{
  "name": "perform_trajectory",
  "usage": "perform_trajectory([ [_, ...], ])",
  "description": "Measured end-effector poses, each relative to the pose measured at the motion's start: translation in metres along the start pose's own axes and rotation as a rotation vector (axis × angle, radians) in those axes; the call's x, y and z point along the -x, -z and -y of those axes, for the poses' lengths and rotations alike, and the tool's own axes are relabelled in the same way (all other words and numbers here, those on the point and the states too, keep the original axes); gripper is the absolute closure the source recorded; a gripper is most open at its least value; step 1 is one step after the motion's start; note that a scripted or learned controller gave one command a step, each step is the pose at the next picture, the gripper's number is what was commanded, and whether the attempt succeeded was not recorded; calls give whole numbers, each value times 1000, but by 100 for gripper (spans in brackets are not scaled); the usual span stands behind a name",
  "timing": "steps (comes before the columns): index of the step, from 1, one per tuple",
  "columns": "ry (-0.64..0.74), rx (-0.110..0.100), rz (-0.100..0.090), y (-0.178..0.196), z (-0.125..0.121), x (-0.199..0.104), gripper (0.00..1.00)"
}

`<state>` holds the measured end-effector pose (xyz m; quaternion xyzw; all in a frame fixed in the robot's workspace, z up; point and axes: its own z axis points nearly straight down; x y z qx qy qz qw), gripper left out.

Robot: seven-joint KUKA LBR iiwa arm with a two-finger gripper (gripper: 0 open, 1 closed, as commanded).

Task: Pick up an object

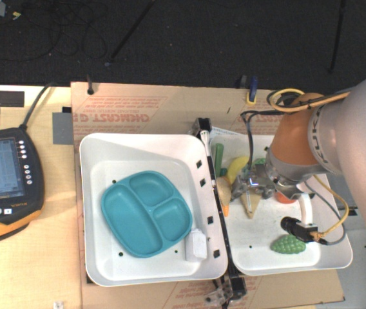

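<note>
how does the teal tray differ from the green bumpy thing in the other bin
The teal tray is far larger than the green bumpy thing. The tray is flat and smooth with three compartments; the bumpy thing is a small knobbly lump. The tray lies in the left bin, the bumpy thing near the front of the right bin, where the gripper is. Both rest apart from the gripper.

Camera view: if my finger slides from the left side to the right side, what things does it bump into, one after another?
Control tablet → teal divided plate → small white block → green stick → gripper → green bumpy toy.
</note>
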<state>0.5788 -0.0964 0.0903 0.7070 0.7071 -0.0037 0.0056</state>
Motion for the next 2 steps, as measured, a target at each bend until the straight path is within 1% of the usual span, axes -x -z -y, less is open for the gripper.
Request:
perform_trajectory([
  [1, -7, -7, -8, 7, 4, -1, 100],
  [2, 6, 0, -17, 103, 31, -75, 100],
])
